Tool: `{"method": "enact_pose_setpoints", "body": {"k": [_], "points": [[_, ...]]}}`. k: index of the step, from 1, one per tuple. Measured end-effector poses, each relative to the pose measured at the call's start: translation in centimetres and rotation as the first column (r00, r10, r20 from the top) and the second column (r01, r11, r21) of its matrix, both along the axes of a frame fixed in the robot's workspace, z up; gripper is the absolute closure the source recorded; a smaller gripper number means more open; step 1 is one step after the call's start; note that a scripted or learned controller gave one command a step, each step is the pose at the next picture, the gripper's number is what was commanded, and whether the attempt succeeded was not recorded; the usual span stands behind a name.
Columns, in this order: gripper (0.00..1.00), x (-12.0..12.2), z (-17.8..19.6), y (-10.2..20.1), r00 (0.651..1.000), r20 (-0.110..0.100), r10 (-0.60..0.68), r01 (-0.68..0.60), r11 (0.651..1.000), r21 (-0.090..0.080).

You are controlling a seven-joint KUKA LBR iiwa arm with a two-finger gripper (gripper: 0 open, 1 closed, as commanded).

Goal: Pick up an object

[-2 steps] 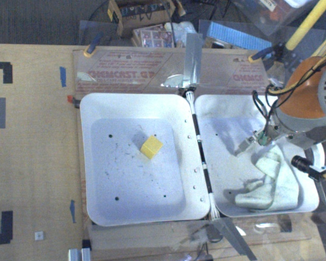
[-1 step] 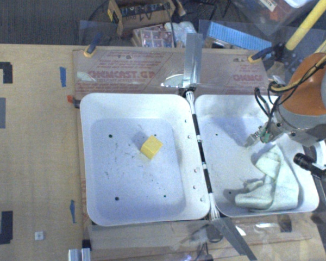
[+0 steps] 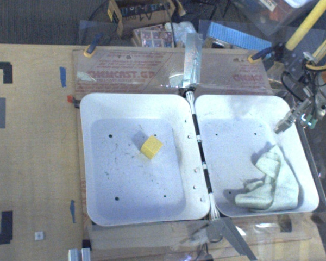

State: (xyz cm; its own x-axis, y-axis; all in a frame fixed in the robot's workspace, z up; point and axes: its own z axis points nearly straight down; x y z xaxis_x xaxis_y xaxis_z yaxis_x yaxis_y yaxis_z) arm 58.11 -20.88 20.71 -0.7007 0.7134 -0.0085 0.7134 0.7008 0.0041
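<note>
Now the gripper [image 3: 287, 124] hovers over the right bin's [image 3: 233, 107] far right edge, its grip state unclear; yellow block [image 3: 151, 147] left, cloth [image 3: 269, 184] right.

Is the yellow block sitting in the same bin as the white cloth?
No, the yellow block lies in the left bin, while the white cloth lies crumpled in the right bin.
</note>
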Motion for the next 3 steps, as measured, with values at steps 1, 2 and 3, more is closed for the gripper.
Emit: {"method": "enact_pose_setpoints", "body": {"k": [1, 2, 3], "points": [[1.0, -7.8, 9.0, -1.6, 0.972, -0.001, 0.234, -0.234, 0.972, -0.002], [1.0, -5.7, 3.6, 5.7, 0.808, -0.005, 0.59, -0.59, 0.808, 0.0], [1.0, -8.8, 0.6, 18.0, 0.81, -0.006, 0.587, -0.587, 0.81, 0.002]]}}
